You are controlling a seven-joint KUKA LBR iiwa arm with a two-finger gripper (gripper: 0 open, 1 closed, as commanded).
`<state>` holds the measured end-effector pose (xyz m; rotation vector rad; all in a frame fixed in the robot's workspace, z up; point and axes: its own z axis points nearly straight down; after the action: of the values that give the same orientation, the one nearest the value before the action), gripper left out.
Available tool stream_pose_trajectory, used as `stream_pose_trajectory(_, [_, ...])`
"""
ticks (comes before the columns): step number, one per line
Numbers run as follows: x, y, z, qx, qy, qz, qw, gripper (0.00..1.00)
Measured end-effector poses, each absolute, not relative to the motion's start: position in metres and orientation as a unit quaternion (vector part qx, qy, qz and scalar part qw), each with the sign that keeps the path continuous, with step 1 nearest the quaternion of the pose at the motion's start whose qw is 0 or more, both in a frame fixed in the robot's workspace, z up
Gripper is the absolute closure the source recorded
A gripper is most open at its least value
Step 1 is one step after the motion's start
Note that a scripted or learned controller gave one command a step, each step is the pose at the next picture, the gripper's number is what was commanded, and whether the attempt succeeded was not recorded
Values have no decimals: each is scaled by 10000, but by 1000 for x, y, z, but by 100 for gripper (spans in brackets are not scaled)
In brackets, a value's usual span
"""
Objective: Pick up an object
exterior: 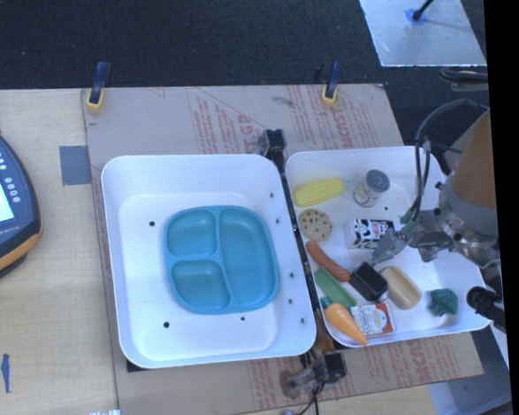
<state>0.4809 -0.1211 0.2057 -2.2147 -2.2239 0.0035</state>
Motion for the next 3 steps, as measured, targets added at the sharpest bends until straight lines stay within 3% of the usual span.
stream_pose_trajectory(2, [633,-144,99,-7057,-7086,20,4,0])
stream_pose_trajectory(3, [655,-122,97,-7056,-7085,43,24,0])
